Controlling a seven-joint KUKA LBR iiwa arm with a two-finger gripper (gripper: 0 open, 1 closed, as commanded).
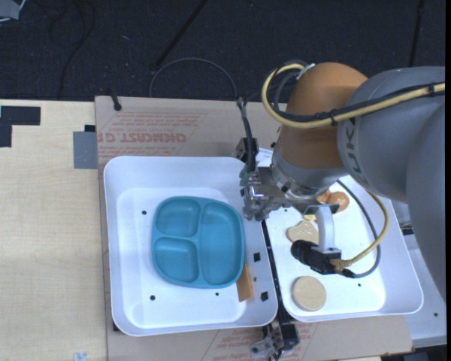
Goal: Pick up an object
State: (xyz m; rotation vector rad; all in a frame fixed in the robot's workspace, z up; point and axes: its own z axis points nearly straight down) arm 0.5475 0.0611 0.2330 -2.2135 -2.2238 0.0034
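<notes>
- The arm enters from the right edge of the desk. Its grey casing and orange dome sit above the inner edge of the right bin.
- The gripper hangs over the seam between the two bins, toward their far edge. Whether the fingers are spread or pressed together cannot be told; the wrist body covers them.
- A yellow cable loops over the orange dome; another runs down past a black fitting inside the right bin.
- The left bin is shallow, white and smooth with rounded corners. It holds a teal divided plate of glossy plastic with three compartments, lying flat near the middle.
- A thin brown stick lies just beside the plate's near right corner, close to the bin's inner wall.
- In the right bin, a round tan disc lies flat near the near edge. A pale tan piece lies beside the black fitting, and an orange piece shows beneath the wrist.
- Printed cardboard underlies both bins on the pale wood desk.
</notes>
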